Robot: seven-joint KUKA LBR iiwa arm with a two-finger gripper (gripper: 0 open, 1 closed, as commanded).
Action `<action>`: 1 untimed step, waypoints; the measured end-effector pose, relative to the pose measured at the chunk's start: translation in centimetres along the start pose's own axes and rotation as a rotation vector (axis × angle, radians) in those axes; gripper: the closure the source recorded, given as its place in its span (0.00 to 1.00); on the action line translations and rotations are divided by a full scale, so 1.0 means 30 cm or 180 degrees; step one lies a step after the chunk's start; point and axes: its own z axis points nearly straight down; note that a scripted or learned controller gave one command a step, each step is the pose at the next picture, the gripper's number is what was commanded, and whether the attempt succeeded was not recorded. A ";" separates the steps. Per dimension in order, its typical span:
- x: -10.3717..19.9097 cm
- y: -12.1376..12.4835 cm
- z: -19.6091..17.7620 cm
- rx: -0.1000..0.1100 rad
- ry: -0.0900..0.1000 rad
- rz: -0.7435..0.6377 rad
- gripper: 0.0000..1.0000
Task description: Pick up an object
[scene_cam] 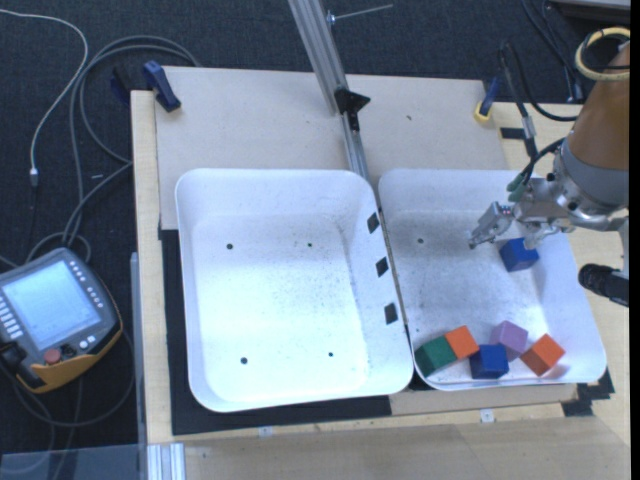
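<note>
The right bin holds several small blocks. A blue block sits at the bin's right side, directly under my gripper, which hangs just above it and covers its top edge. Whether the block touches the gripper is unclear from this angle. Along the bin's front edge lie a green block, an orange block, a second blue block, a purple block and another orange block, all well in front of the gripper.
The left bin stands beside the right one, with black tabs along the shared wall. A slanted metal pole rises from the back middle of the bench. A teach pendant lies off the bench at the left.
</note>
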 end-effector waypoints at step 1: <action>-0.262 0.095 -0.114 -0.0020 -0.0023 0.0014 0.00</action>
